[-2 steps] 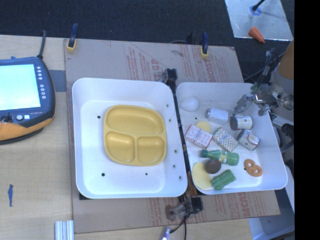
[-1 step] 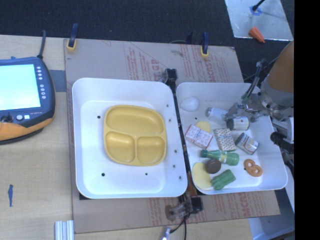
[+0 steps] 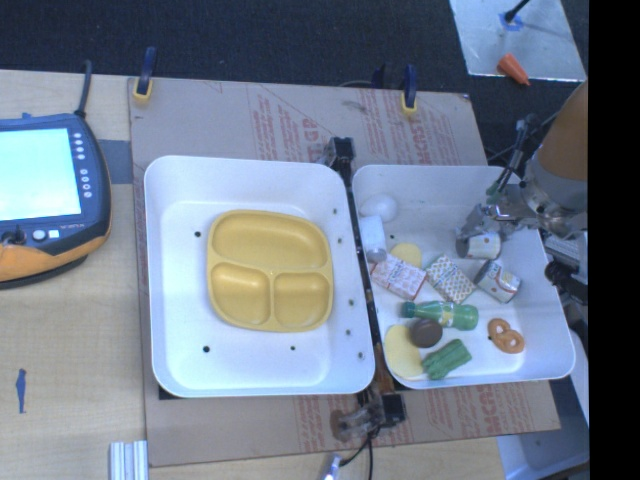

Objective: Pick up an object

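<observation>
The wooden worktop [image 3: 80, 368] bears two shallow white bins. The left white bin [image 3: 170, 348] holds a yellow divided plastic tray [image 3: 270, 268]. The right white bin [image 3: 440, 183] holds small toys. The gripper [image 3: 478, 240] seems lowered to grasp a small white block [image 3: 484, 247]; whether its fingers are clenched I cannot tell. Next, lift straight up. No writing is legible.

Two white bins [image 3: 160, 268], one yellow tray [image 3: 270, 268], one pretzel [image 3: 506, 337].

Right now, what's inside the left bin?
The left bin holds one yellow divided tray, three compartments, nothing in them. Small dark dots mark the bin floor around it. Whatever lies beneath the tray is covered.
</observation>
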